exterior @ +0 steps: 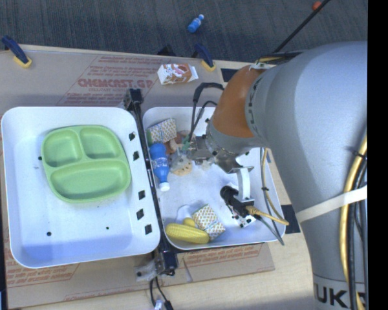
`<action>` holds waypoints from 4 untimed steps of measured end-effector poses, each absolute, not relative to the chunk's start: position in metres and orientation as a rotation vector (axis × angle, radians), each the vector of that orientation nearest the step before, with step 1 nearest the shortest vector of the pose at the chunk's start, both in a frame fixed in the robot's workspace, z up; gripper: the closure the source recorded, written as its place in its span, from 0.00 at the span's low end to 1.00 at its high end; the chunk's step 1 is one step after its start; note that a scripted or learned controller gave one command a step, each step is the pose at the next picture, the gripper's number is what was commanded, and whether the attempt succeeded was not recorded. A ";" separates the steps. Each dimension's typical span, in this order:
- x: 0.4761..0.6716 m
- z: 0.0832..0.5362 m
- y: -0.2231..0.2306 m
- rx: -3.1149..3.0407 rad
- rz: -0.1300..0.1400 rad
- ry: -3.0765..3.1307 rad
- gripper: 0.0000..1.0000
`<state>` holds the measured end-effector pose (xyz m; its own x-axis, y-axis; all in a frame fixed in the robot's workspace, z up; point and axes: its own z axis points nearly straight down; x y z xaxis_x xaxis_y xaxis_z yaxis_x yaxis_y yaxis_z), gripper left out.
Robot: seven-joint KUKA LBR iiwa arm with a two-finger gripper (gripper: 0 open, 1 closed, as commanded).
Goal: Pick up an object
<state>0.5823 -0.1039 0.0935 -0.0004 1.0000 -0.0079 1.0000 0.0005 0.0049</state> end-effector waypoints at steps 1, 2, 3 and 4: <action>0.627 0.093 -0.099 2.214 -0.007 2.216 0.00; 0.627 0.103 -0.096 2.207 -0.004 2.228 1.00; 0.627 0.103 -0.099 2.205 -0.009 2.226 0.00; 0.623 0.097 -0.101 2.209 0.001 2.213 0.00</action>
<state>0.6227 -0.1012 0.0972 -0.0017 0.9999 -0.0099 0.9999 0.0018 0.0105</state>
